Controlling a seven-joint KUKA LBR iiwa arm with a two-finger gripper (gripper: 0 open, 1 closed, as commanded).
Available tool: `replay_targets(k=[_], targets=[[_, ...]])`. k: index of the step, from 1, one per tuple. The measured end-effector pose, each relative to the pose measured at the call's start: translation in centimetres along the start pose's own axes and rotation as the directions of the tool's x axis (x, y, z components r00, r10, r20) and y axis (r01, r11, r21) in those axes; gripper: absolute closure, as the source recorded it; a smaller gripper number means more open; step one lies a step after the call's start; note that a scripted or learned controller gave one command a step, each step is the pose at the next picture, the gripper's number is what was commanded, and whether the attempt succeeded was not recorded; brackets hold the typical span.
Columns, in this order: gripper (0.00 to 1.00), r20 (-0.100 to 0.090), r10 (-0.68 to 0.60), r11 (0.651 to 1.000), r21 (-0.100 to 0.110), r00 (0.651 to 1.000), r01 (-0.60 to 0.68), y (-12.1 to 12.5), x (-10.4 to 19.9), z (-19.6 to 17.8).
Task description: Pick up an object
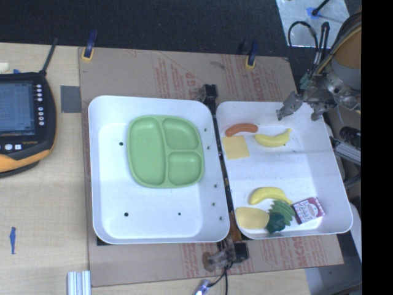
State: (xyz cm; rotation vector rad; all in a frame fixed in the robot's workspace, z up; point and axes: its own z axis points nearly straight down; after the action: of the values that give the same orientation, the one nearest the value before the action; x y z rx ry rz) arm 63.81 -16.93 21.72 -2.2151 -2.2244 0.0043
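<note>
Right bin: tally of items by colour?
Right bin contents:
Yellow: 4 (banana, cheese slice, second banana, lemon-like piece)
Orange-red: 1 (sausage)
Green: 1 (leafy vegetable)
Red and white: 1 (small carton)
Total: 7

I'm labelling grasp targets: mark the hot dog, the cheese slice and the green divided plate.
hot dog (pixel 241 129), camera view, middle of the sausage
cheese slice (pixel 236 147), camera view, centre of the square
green divided plate (pixel 147 150), camera view, large left compartment
</note>
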Motion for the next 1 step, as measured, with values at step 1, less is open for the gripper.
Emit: replay_targets(k=[1], targets=[[0.0, 0.001, -0.001, 1.0, 0.003, 1.0, 0.001, -3.55, -2.17, 9.26]])
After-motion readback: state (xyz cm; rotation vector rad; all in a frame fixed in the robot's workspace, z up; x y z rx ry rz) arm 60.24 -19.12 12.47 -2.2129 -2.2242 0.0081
